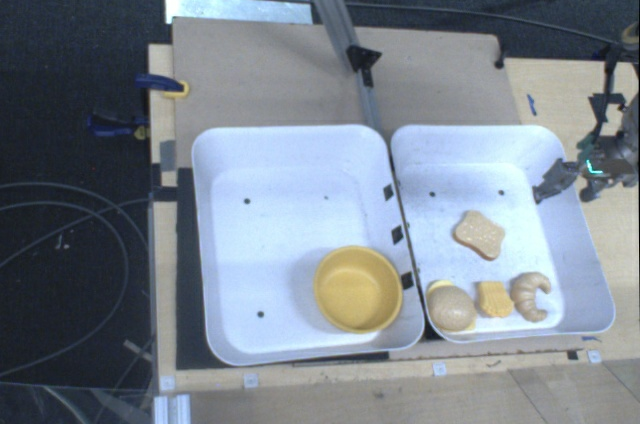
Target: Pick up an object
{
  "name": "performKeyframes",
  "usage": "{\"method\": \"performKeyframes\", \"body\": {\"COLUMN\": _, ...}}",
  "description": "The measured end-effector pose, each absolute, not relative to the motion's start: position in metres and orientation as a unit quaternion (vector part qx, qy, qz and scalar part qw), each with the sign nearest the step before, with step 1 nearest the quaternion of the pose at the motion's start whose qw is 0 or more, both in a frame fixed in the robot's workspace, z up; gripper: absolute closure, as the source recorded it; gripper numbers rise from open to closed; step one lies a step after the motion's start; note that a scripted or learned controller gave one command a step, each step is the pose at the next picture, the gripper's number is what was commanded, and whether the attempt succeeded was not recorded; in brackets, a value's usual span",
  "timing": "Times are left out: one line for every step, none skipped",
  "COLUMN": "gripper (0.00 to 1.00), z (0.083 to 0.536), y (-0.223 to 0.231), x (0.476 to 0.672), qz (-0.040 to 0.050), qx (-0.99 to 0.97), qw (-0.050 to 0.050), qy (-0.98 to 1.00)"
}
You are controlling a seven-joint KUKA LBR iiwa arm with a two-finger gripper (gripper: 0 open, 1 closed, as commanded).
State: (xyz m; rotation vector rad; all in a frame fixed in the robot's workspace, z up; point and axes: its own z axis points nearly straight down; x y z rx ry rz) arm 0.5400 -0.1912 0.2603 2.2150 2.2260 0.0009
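The right bin holds a tan toast slice near its middle. Along its front wall lie a round bun, a small yellow block and a croissant. A yellow bowl sits upright in the front right of the left bin. My gripper hovers over the right bin's right rim, behind and to the right of the toast. Its two dark fingers stand apart with nothing between them.
A grey pole slants from the top of the view down to the seam between the bins. Black clips join the bins at the seam. Clamps sit at the bench's left edge, with cables on the dark floor.
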Motion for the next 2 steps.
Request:
{"method": "performKeyframes", "body": {"gripper": 0.00, "z": 0.261, "y": -0.191, "x": 0.540, "qz": 0.0005, "qx": 0.705, "qw": 0.001, "qy": 0.709}}
{"method": "performKeyframes", "body": {"gripper": 0.00, "z": 0.215, "y": -0.193, "x": 0.533, "qz": -0.0007, "qx": 0.707, "qw": -0.001, "qy": 0.708}}
